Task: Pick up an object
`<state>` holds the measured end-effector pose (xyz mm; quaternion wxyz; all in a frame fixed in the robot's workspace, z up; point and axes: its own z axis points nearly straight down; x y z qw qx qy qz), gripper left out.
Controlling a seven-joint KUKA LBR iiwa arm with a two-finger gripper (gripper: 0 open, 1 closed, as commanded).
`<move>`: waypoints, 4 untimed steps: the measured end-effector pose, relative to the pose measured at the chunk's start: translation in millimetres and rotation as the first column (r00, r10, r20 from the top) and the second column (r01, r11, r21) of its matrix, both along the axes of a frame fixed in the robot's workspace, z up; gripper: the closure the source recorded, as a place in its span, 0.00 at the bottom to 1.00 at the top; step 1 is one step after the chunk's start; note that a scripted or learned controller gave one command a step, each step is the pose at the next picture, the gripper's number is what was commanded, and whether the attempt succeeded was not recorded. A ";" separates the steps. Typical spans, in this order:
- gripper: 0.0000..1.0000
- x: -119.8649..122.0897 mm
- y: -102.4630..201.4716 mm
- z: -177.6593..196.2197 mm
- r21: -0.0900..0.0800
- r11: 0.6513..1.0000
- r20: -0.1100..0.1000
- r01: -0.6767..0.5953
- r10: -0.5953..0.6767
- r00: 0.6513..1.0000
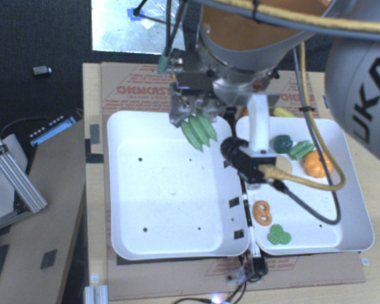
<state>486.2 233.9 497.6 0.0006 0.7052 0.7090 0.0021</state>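
I see the gripper over the left bin, toward its 1 o'clock corner, jaws pinching a green pea-pod bunch that hangs from them toward 5 o'clock, above the floor.

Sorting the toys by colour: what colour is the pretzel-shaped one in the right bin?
Orange pretzel-shaped toy, seen in the camera view.

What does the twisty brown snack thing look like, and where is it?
Look in the right white bin, near its front edge beside the middle divider. The small orange-brown pretzel lies just behind a green leafy clump. It alone has looped holes.
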 end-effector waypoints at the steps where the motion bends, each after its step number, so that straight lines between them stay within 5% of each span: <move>1: 1.00 0.2 -22.1 26.7 -0.001 1.000 -0.001 0.005 -0.005 1.000; 4: 1.00 0.0 -18.5 37.4 -0.001 1.000 -0.002 0.000 0.000 1.000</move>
